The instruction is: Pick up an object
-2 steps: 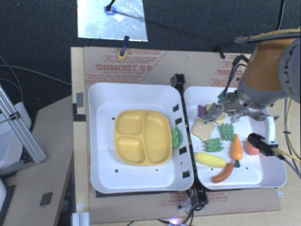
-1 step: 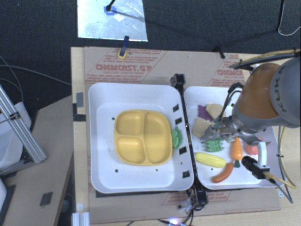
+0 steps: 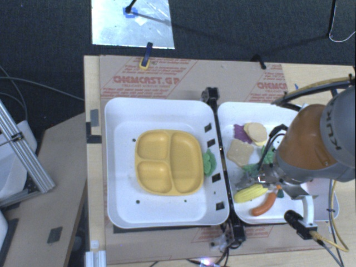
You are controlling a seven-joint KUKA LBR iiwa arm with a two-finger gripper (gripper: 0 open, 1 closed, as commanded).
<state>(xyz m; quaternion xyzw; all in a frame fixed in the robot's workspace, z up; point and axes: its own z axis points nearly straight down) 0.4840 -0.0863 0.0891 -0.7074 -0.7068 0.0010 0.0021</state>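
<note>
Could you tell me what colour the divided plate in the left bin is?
Yellow; the divided plate shows clearly in the camera view.

Grey arm (image 3: 342, 129), broad orange band (image 3: 303, 138), black cables; lettering perhaps "KUKA", blurred.

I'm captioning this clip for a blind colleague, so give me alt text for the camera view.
A grey and orange robot arm reaches from the right over the right bin, above toy food: a corn cob, a sausage, a bread slice and a round bun. The left bin holds a yellow divided plate with a green item beside it.
</note>
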